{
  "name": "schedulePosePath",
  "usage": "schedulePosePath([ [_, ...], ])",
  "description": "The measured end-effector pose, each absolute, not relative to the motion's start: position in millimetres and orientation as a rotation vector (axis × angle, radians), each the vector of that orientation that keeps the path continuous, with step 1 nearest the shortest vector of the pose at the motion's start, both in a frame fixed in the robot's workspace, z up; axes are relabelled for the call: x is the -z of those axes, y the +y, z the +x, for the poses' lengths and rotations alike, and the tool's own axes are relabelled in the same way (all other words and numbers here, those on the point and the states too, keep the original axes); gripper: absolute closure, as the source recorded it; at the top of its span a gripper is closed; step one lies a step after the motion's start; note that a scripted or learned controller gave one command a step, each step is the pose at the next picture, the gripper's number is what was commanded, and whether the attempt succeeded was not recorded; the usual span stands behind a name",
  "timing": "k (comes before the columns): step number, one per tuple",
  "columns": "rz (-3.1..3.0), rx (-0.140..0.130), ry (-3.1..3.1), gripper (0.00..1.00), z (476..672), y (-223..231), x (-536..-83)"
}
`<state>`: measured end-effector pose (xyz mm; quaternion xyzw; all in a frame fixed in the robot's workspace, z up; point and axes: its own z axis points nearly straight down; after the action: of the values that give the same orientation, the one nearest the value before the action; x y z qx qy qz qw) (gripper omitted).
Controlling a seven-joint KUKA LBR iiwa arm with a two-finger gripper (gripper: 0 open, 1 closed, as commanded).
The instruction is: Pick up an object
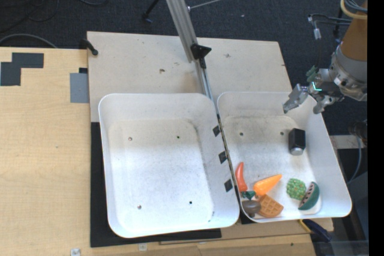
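Toy food clusters at the right bin's near edge: light, hard-plastic orange carrot, grab across its middle. Farther back a dark stubby cylinder. The claw hangs spread and empty over the far-right rim.

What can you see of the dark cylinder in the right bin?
The dark cylinder is short, black or dark grey, with a faint sheen like plastic or rubber. It lies alone on the right bin floor near the far right wall, touching no other object; the toy food is clustered nearer the front. The gripper is above it, apart from it.
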<state>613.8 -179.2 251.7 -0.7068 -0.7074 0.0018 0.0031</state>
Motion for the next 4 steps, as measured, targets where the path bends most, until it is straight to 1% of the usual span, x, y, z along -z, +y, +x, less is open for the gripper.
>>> schedulePosePath([
  [1, -2.216, -0.003, -2.223, 0.00, 614.6, -179, -254],
  [2, -2.216, -0.006, -2.218, 0.00, 612.5, -180, -211],
  [3, -2.217, -0.006, -2.216, 0.00, 605.5, -173, -163],
  [4, -2.216, -0.007, -2.216, 0.00, 609.6, -171, -100],
])
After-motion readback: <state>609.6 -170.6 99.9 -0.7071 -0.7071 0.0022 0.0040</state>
